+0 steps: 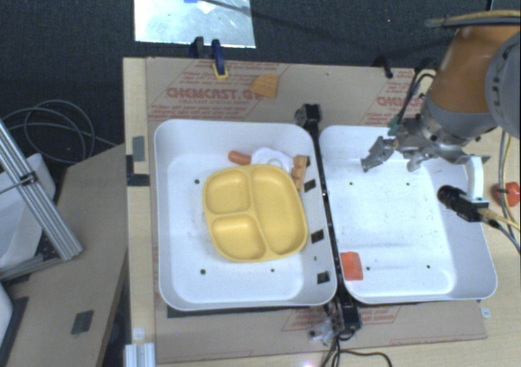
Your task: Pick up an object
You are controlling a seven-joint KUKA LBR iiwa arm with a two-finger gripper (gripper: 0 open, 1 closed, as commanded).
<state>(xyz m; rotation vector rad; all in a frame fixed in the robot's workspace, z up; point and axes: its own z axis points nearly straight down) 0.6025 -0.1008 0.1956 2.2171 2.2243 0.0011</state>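
- My tool: hangs over the upper part of the right bin, fingers spread apart, nothing between them.
- Yellow divided plate: three compartments, lies in the middle of the left bin.
- Orange sausage-shaped piece: in the left bin, just beyond the plate's far edge.
- White object: beside that piece, touching the plate's far rim; I cannot tell what it is.
- Small tan block: near the left bin's right wall, just beside the plate.
- Orange-red block: in the right bin, near its front left corner, well apart from my tool.
- Tabletop: carries both bins side by side.
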